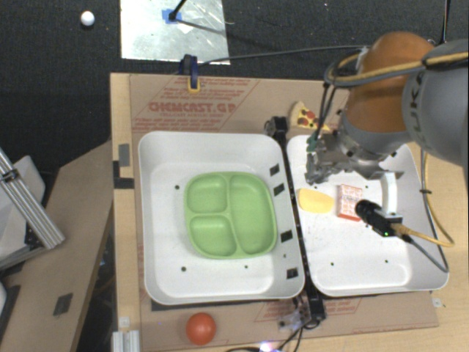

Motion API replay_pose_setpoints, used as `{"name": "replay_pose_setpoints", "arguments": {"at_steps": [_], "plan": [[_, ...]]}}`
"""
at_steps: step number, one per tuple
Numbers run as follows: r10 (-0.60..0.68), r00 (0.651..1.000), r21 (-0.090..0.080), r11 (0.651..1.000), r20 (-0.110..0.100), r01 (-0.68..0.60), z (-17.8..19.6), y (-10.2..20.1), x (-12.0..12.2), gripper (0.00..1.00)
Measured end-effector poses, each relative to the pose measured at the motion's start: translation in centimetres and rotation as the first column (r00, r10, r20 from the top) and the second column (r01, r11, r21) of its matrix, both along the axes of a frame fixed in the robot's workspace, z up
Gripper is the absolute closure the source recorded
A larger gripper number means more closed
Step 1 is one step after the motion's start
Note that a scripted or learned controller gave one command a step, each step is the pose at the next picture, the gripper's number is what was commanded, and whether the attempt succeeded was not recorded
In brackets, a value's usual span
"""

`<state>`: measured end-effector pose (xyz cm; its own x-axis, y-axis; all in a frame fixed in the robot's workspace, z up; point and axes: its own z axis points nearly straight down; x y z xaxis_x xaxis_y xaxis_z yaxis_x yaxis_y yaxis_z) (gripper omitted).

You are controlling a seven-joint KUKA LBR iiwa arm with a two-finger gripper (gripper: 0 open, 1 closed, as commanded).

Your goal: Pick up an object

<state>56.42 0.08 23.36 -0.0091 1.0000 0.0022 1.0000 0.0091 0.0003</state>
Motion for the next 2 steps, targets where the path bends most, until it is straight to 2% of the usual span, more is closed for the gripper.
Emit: {"name": "replay_pose_setpoints", "arguments": {"at_steps": [1, 2], "plan": [[0.0, 1.0, 0.0, 1.0, -0.001, 0.0, -0.6, 5.1, -2.3, 1.0], [0.002, 1.0, 0.001, 1.0, 0.001, -0.002, 0.3, 10.5, -3.0, 1.0]]}}
